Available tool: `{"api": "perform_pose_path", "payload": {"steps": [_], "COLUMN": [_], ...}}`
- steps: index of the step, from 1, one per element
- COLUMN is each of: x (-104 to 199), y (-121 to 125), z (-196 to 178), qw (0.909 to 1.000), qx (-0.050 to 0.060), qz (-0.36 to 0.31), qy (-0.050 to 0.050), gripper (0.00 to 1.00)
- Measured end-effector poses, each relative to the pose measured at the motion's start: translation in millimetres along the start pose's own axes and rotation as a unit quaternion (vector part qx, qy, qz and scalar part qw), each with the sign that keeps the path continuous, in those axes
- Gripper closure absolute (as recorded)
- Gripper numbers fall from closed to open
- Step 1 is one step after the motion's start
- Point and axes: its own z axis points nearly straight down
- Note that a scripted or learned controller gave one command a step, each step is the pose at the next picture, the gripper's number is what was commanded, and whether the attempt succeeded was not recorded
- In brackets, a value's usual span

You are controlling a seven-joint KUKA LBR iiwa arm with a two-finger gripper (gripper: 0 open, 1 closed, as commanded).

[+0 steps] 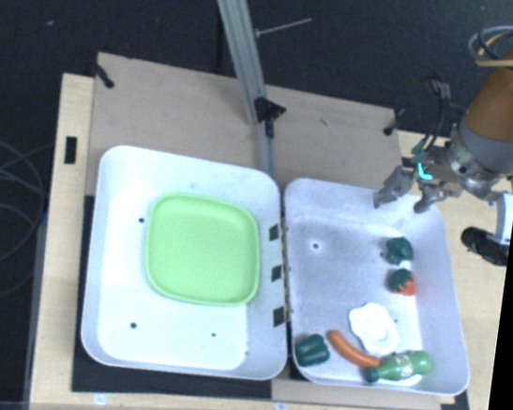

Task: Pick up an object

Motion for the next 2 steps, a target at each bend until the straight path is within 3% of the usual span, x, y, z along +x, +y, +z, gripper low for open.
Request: {"api": "perform_pose_path", "payload": {"steps": [1, 2], "x": [0.0, -2.3], "y": [0.0, 6.5], "z": [0.0, 59.2], "qw": [1.0, 1.0], "qx": [0.0, 0.003], "qz": [0.0, 0.0], "qy": [0.0, 0.0], "gripper": [0.0, 0.0]}}
